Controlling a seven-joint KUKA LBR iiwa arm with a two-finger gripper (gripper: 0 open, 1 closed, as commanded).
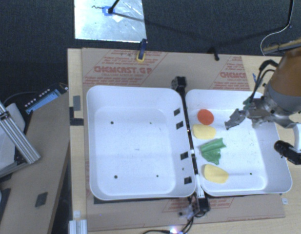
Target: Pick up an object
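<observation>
nothing is picked up yet, by my reckoning: the gripper point(232, 120) hangs with its fingers narrowly apart and nothing between them, over the right bin point(274, 177). near that bin's left wall lie an orange ball point(205, 116), two yellow pieces point(204, 131) and a green one point(212, 149). the left bin point(99, 130) sits on a cardboard-topped bench point(155, 65) over dark carpet.

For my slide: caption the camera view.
End effector hovers over the right bin, near an orange ball, two yellow pieces and a green toy.

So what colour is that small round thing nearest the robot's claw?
Orange-red. The small round object shows best in the camera view, lying in the right bin left of the gripper.
</observation>
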